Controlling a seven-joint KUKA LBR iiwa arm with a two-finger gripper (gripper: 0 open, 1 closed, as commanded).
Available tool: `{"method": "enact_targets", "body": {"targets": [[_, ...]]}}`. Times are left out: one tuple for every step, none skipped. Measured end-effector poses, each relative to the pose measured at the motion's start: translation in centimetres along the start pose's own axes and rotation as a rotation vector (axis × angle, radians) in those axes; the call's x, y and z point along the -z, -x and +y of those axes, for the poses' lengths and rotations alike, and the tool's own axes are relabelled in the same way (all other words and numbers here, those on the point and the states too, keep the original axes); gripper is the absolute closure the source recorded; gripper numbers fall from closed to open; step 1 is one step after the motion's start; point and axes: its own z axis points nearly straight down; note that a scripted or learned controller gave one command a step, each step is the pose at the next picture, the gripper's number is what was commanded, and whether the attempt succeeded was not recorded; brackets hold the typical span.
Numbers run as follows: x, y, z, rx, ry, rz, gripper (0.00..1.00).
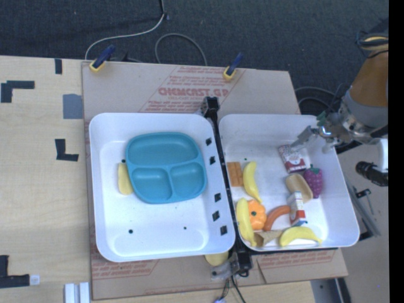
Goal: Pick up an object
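Observation:
The right bin (pixel 265 128) holds several toy foods. Among them are a banana (pixel 251 178), a tan cracker (pixel 235 174), an orange fruit (pixel 256 214), a red sausage (pixel 276 216), a bread roll (pixel 296 185), purple grapes (pixel 314 180) and a red-and-white packet (pixel 294 160). My gripper (pixel 303 141) reaches in from the right over the bin's far right part, just above the packet. Whether it touches the packet is unclear.
The left bin (pixel 158 242) bears a blue divided plate (pixel 167 167) with a yellow piece (pixel 124 178) tucked at its left edge. A yellow banana (pixel 299 235) and a small bottle (pixel 297 208) lie near the right bin's front wall. A black divider (pixel 218 182) runs between the bins.

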Motion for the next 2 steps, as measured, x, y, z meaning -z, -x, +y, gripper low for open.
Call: {"method": "enact_targets", "body": {"targets": [[-8.4,-2.9,0.1,0.003,0.006,-0.009,0.00],[-6.5,-2.9,0.6,0.003,0.015,-0.007,1.00]]}}
